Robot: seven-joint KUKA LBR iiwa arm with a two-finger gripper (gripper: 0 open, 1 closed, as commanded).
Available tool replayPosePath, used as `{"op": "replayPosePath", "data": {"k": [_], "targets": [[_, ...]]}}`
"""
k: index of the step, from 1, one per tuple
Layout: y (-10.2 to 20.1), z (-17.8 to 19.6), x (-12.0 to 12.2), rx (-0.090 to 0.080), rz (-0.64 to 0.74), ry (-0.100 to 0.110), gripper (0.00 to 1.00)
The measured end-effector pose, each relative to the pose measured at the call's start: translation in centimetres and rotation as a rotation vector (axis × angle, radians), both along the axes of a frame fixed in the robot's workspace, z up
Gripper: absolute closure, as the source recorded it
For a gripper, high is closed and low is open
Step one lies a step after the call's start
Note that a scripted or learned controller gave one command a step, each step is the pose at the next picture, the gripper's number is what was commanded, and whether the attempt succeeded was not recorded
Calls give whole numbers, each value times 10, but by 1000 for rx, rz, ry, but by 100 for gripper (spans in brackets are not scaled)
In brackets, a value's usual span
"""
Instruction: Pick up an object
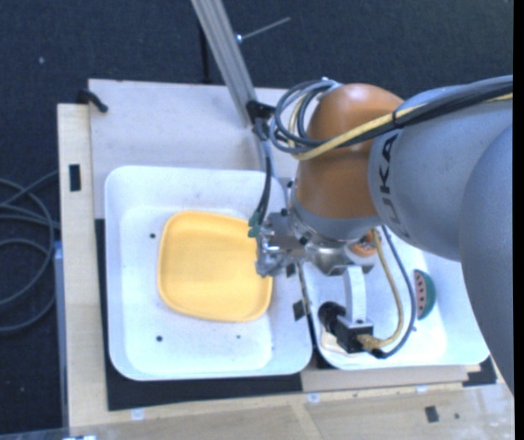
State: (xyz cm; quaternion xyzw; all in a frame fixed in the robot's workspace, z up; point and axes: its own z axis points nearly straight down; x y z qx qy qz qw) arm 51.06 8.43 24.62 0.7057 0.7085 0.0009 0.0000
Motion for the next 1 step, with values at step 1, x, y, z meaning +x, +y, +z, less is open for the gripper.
{"op": "replayPosePath", "data": {"k": [1], "targets": [[-2,0,0,-1,-4,0,0]]}}
